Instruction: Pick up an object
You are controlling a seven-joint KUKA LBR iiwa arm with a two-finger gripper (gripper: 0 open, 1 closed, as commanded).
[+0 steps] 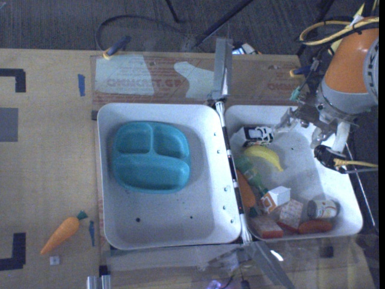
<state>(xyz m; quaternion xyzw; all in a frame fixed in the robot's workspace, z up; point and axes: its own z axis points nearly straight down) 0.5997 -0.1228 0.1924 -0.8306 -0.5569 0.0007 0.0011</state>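
The bench carries 2 white bins. The left bin holds a teal divided plate in its upper half. The right bin holds a yellow banana near its centre, a black-and-white toy car at 11 o'clock from the banana, and small cartons, a can and a red item toward 5 o'clock. The gripper is above the upper right part of this bin, at 2 o'clock from the banana. I cannot tell its state. A toy carrot lies on the bench, outside the left bin at 8 o'clock.
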